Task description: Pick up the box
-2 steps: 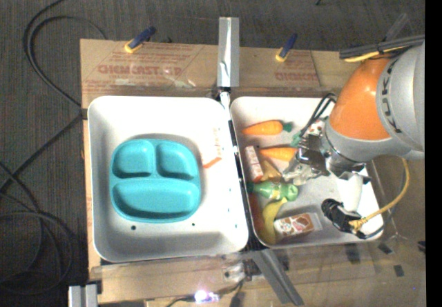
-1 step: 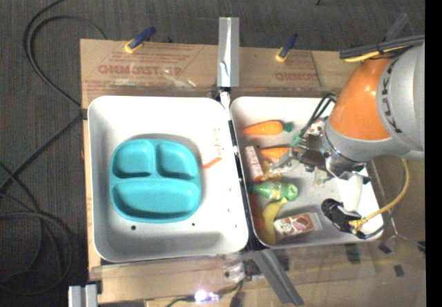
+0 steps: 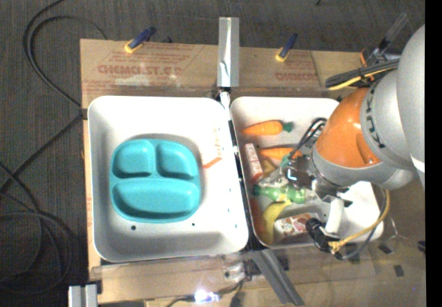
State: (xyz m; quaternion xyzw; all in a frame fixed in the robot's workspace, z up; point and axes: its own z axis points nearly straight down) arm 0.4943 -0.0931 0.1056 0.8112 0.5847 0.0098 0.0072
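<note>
Box sits just below the banana, at bin's near wall. Claw above banana; can't tell its state. Come straight down on box, clear of banana.

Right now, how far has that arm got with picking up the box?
Done: the arm has reached over the right bin. In hand: its wrist hangs above the toys, among them a carrot and a banana. Left: the box lies at the bin's near edge, not lifted.
</note>
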